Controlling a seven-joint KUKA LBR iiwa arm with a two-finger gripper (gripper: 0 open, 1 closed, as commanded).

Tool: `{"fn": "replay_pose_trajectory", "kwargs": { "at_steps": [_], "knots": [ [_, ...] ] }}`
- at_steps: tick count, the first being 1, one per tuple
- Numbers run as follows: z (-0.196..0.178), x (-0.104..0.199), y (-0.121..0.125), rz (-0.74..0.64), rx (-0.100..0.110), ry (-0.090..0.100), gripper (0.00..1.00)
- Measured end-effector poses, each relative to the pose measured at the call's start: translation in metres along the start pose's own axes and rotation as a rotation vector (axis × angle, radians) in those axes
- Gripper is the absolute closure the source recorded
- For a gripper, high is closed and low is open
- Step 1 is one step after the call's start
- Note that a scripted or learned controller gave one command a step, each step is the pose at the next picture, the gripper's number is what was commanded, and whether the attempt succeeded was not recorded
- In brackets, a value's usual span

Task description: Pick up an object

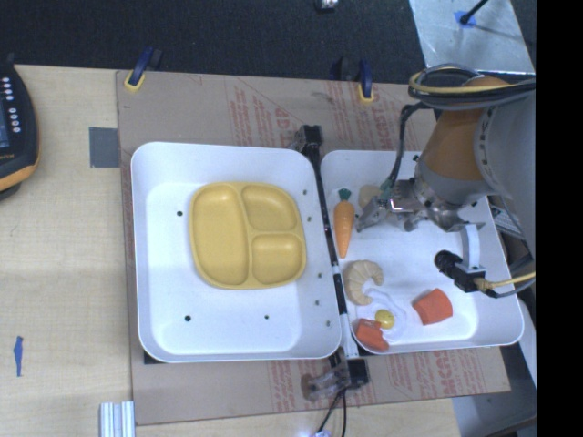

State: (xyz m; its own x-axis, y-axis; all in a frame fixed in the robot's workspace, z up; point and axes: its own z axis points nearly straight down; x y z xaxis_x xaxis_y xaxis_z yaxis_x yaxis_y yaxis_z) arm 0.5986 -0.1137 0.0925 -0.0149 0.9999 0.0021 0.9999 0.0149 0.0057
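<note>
My pincer (375,209) sits low over the upper left part of the right bin (492,335), hanging off the grey arm (506,148) that comes in from the right with its orange band (451,148) just above the wrist. From this slanted overhead view I cannot tell whether it is open or closed; the metal tip is too small and cluttered to read, and I see nothing clearly caught in it. The carrot (343,228) lies just to the left of the tip, along the bin's left wall, green end up and pointed end down; it is very near the pincer, but I cannot say whether they touch. A pale object (368,195) sits right at the tip, partly hidden by it. Below the pincer, and apart from it, lies the croissant (362,279), and further down in the bin's lower left corner I see a small yellow piece (384,318) resting against a red-orange item (369,335). An orange-red block (433,306) lies to the right of those, near the bottom wall. The left bin (164,335) holds a yellow divided plate (247,235), well apart from the pincer.
</note>
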Motion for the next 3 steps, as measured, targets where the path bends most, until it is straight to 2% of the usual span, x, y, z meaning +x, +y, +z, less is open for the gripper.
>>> {"fn": "replay_pose_trajectory", "kwargs": {
  "at_steps": [1, 2, 3],
  "knots": [
    [0.000, 0.020, 0.061, 0.007, 0.002, -0.002, 0.00],
    [-0.010, 0.018, 0.058, 0.004, 0.011, -0.004, 1.00],
    [-0.105, 0.054, 0.007, 0.007, 0.005, 0.000, 1.00]
  ]
}}
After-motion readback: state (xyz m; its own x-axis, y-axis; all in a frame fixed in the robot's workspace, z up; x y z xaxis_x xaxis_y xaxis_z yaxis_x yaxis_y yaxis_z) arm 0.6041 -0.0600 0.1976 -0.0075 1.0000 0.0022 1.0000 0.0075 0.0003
